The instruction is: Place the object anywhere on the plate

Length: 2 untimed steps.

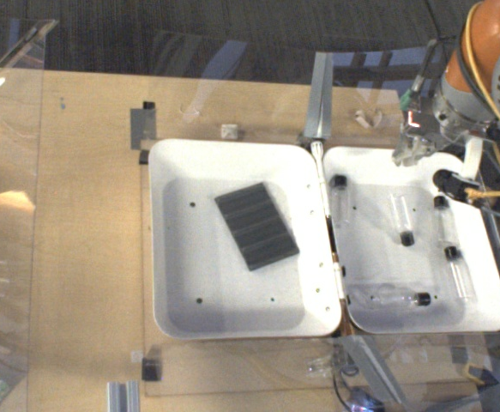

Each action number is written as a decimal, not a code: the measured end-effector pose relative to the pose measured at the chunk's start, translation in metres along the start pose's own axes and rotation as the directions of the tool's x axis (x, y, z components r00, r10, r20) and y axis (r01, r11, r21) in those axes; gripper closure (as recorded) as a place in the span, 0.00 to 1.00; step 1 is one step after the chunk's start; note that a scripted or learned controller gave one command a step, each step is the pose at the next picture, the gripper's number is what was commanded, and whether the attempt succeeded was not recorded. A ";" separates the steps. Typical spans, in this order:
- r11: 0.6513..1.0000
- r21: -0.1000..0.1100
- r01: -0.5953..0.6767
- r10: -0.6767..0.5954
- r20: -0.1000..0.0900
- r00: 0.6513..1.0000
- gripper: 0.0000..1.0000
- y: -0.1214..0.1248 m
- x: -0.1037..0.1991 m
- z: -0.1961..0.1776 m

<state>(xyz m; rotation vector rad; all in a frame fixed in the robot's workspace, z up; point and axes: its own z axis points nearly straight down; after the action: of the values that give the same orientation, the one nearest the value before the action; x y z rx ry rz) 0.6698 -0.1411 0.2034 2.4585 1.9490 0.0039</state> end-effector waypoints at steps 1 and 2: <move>0.918 0.000 -0.395 0.395 -0.001 0.918 1.00 -0.005 -0.009 -0.074; 0.722 0.001 -0.692 0.692 0.000 0.722 1.00 -0.012 0.053 -0.146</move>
<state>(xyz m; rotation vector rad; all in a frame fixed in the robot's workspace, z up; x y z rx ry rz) 0.6694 -0.0864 0.3491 3.0105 0.8922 0.0055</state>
